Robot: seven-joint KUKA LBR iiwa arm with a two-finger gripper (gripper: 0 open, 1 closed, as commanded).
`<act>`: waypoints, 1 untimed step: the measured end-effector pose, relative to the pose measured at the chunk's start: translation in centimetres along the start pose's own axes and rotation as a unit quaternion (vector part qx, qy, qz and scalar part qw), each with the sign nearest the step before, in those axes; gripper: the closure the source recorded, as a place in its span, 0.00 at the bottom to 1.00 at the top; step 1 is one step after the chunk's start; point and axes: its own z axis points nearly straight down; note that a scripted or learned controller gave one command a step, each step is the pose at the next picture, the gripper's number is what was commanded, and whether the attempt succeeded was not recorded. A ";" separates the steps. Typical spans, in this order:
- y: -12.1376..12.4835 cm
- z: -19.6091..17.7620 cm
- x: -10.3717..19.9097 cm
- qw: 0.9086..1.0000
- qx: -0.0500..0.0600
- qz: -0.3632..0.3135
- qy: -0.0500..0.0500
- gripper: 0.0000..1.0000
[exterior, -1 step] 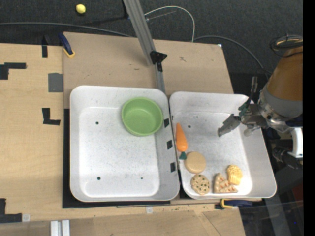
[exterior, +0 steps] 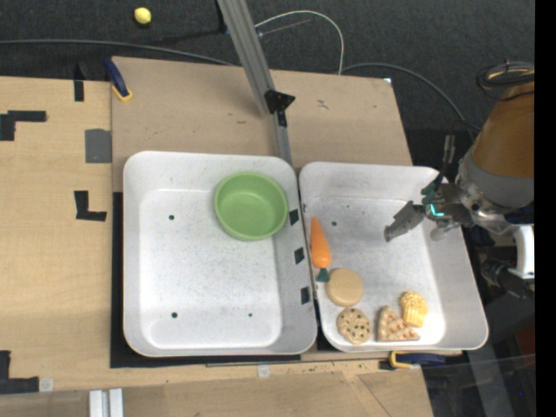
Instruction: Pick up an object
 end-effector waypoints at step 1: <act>-0.2 4.4 -0.2 1.000 0.002 0.001 0.000 0.00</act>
